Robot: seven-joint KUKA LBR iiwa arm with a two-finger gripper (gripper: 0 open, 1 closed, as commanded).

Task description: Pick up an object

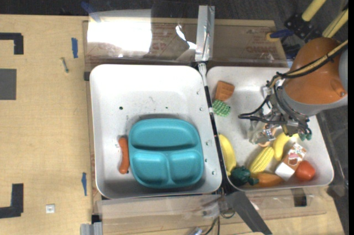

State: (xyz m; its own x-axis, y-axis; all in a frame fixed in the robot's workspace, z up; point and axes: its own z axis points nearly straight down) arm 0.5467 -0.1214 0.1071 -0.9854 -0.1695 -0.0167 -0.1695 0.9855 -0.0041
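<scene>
Gripper [269,131]: over right bin [243,78]; finger state cannot be determined.
Corn [262,157]: one, long axis diagonal.
Bananas [227,152]: two.

My arm [318,76] runs off the right edge and hides the right bin's [243,76] far right corner; my tool's [271,131] tips blur into clutter.
</scene>
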